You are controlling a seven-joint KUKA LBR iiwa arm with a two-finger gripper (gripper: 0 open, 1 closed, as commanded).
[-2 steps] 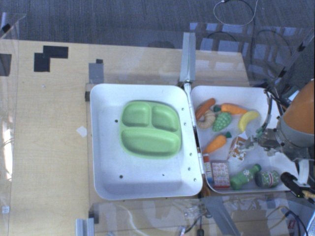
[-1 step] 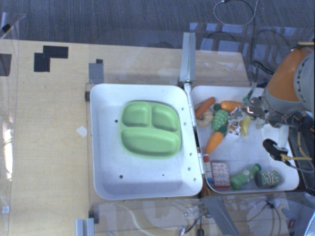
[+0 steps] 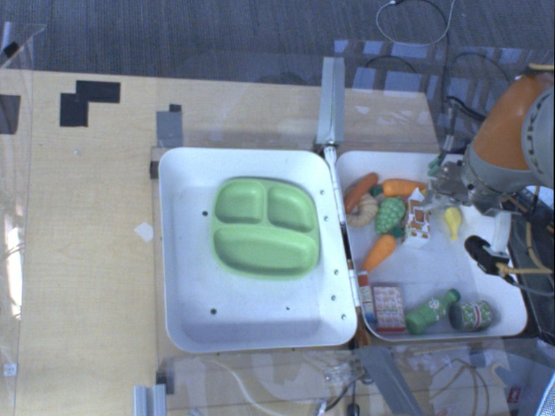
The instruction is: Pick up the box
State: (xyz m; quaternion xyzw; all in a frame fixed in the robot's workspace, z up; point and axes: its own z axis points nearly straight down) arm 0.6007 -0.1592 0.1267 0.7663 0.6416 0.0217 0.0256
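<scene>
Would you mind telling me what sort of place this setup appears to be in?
Most likely a robotics lab test bench. A grey arm with an orange band reaches over two shallow white bins, one holding a green sectioned plastic tray, the other toy food and small boxes. Loose cables trail on the carpet.

Both white bins (image 3: 251,328) look like smooth, faintly glossy plastic. The green divided tray (image 3: 264,226) is smooth matt plastic. The table (image 3: 87,232) looks like pale wood with a matt finish. The box (image 3: 388,308), right of the tray, looks like printed cardboard. The floor (image 3: 217,16) is rough grey carpet.
</scene>
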